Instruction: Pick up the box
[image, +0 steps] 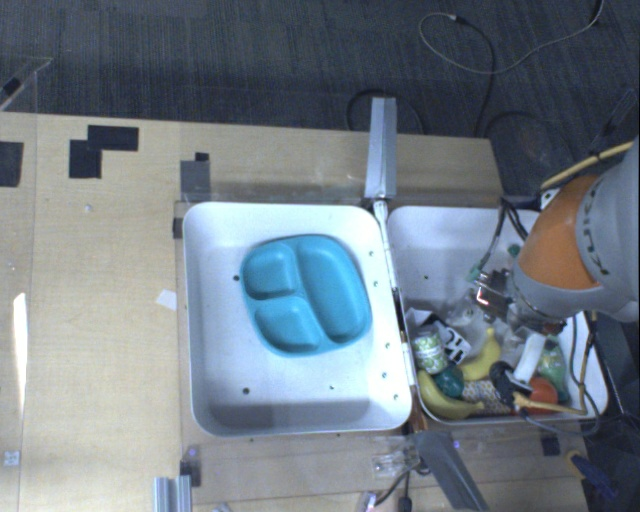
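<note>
The right bin (440, 240) holds a pile of small items in its near half. A small white and green box (532, 356) lies tilted in that pile, near the bin's right wall. My gripper (508, 345) hangs low over the pile under the grey wrist and orange band (555, 250), just left of the box. The wrist body and clutter hide its fingertips. I see nothing clearly held between them.
Around the box lie yellow bananas (455, 398), a green can (430, 352), a black and white item (456, 343), a teal ball (450, 382) and a red object (544, 392). The left bin (210, 300) holds a blue divided plate (305, 292). A metal post (380, 150) stands behind the bins.
</note>
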